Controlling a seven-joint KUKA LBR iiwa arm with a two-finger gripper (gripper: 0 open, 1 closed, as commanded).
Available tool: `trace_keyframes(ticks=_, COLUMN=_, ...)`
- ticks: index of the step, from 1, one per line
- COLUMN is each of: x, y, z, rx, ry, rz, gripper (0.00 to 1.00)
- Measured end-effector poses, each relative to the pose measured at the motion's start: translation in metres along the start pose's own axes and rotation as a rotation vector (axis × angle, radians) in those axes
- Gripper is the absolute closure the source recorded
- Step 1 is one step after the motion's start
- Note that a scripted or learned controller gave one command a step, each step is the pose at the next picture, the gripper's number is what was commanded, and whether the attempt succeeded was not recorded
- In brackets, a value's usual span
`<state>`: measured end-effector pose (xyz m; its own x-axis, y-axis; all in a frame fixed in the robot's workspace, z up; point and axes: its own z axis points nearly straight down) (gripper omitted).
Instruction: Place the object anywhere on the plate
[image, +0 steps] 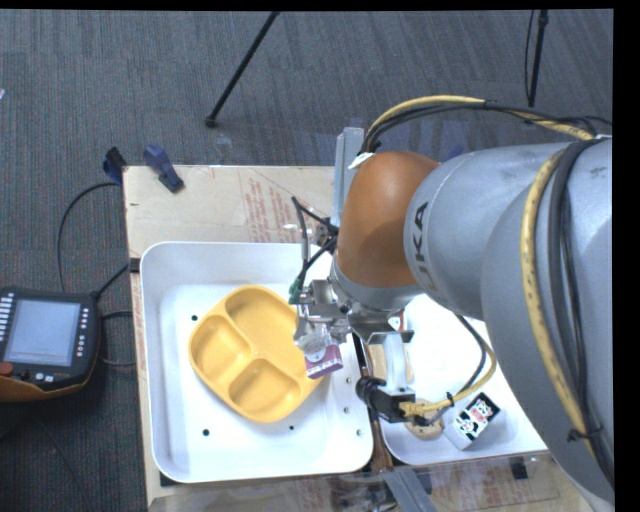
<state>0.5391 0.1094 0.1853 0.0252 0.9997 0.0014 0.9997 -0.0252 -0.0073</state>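
Observation:
The yellow divided plate (245, 350) lies in the left white bin (170, 400). My gripper (318, 345) hangs over the plate's right rim, reaching down from the grey arm with the orange band. A small maroon packet (325, 362) with a pale label sits between the fingertips, and the fingers are shut on it. The packet is at the plate's right edge, partly over the bin floor. The arm hides the bin's far right corner.
In the right bin (500, 440), a small white box with black and red print (473, 418) lies next to a tan item (428, 428). A handheld control pendant (45, 338) rests on the floor to the left. Two clamps (160, 165) sit at the bench's far left corner.

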Motion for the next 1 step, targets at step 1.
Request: trace_keyframes(ticks=1, x=0.0493, y=-0.0158, z=0.0696, rx=-0.013, ry=0.004, rz=-0.049, gripper=1.00)
